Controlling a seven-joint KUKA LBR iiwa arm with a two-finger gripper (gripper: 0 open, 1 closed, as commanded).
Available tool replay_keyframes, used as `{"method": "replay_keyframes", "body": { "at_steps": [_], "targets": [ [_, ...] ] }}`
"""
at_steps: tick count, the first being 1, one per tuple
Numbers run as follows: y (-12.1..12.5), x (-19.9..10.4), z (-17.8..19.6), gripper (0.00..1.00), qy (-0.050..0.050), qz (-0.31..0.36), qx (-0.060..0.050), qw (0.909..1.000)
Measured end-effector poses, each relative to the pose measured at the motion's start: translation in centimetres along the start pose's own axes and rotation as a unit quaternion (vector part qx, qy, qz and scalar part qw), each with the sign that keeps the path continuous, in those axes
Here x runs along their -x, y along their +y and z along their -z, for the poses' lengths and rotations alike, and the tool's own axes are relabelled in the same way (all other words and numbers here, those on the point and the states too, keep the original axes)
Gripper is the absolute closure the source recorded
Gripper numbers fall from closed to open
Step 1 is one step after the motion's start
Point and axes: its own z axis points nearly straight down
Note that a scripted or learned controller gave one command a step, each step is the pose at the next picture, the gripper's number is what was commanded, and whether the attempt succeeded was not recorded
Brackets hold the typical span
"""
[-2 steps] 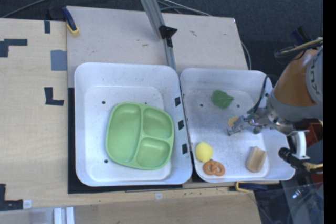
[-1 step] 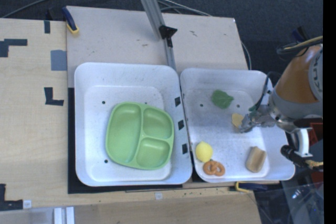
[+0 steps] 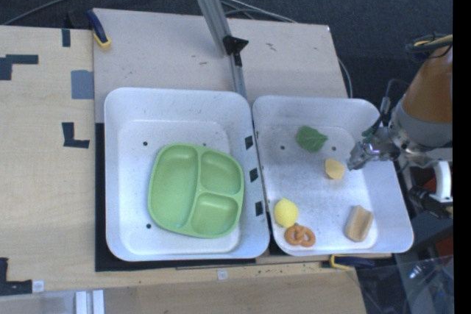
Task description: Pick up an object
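A small pale-yellow rounded lump (image 3: pixel 335 169) lies in the right shallow white bin (image 3: pixel 383 228), near its right wall. The grey arm with its orange band (image 3: pixel 430 95) leans in from the right, its gripper (image 3: pixel 360 157) low just beside the lump; whether the fingers are parted cannot be told

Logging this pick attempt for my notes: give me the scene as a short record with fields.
left bin: green tray
right bin: green leaf, yellow chunk, lemon, pretzel, bread
gripper: over the right bin's right side, beside the yellow chunk
held: nothing visible between the fingers
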Motion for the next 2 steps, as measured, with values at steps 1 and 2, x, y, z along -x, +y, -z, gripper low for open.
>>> {"method": "replay_keyframes", "body": {
  "at_steps": [1, 2],
  "targets": [
    [0.6, -1.0, 5.0, 1.00, 0.000, 0.000, 0.000, 1.0000],
    [1.2, -0.1, 10.1, 1.00, 0.000, 0.000, 0.000, 1.0000]
  ]
}}
